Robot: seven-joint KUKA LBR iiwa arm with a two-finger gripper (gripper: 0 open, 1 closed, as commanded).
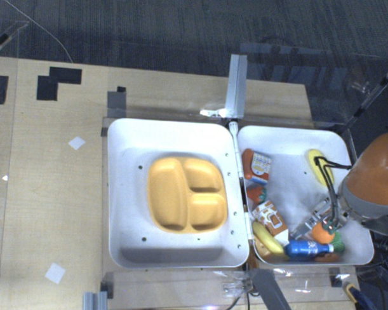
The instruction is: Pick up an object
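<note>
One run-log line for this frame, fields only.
gripper: low in right white bin | beside: small orange object, blue bottle | hold: unconfirmed | left bin: yellow divided tray

arm point(374, 176) cut off at right edge | end effector point(322, 220) fingers unclear | orange object point(323, 234) partly hidden

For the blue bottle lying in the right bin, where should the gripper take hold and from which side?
Grip the blue plastic bottle across its middle, coming from above. It lies flat along the near wall of the right white bin, with a yellow banana at its left end, so the ends and near side look crowded.
</note>
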